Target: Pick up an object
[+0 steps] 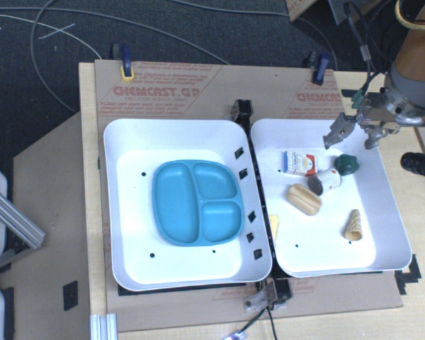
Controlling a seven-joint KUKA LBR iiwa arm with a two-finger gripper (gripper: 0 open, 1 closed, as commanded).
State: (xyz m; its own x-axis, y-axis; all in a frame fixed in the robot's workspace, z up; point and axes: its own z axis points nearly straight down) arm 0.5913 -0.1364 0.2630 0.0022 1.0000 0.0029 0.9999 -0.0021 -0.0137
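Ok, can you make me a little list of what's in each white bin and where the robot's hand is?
left bin: blue divided plate
right bin: small box, green ball, white tube, wooden cylinder, cone
end effector: open, above the right bin's far edge, holding nothing
nearest to end effector: green ball
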